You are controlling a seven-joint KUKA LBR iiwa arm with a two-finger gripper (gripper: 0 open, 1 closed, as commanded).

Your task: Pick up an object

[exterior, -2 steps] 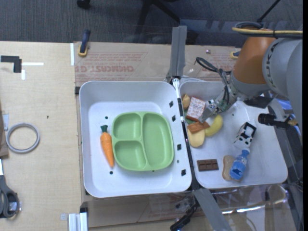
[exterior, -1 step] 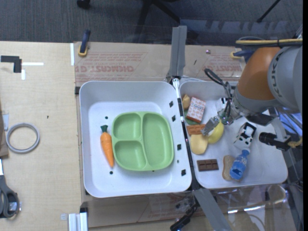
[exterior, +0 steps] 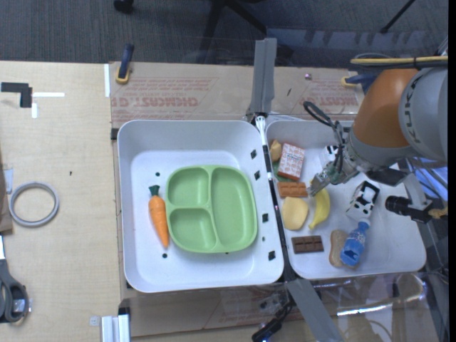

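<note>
On the light wooden bench (exterior: pixel 57 262) sit two white bins side by side over brown cardboard, with grey carpet and a chair base beyond. The left bin (exterior: pixel 135 191) holds a green divided plate (exterior: pixel 212 209) and a toy carrot (exterior: pixel 159 216). Over the right bin (exterior: pixel 399 258), the gripper (exterior: pixel 320 182) hangs low near its left edge; whether it is parted or closed cannot be told. The banana (exterior: pixel 322 209) lies just below it, beside a yellow pear-like piece (exterior: pixel 295 214).

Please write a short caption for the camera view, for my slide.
KUKA arm's tool poised above banana in the right bin; carrot beside green divided tray in the left bin.
</note>
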